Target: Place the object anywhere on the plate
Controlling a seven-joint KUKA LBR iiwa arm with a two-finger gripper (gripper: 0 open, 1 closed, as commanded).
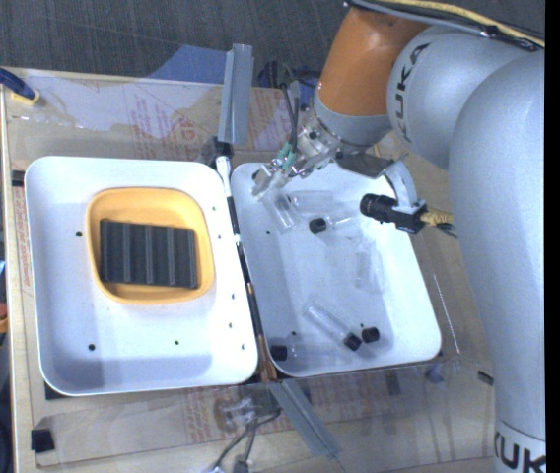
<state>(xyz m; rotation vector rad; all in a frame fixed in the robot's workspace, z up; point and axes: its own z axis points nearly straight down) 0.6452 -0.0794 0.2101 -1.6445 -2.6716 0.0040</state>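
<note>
Grey arm (477, 166) overhead, clear vials (334, 325) (black-capped), yellow plate (152, 249)

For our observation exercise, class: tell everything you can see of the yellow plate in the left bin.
The yellow plate is a rounded rectangle with a raised, smooth orange-yellow rim, plastic by its look. Its sunken middle holds a dark grey ribbed panel of parallel vertical ridges. It lies flat on the floor of the left bin, toward the bin's upper half, apart from all four walls. Nothing rests on it.
</note>
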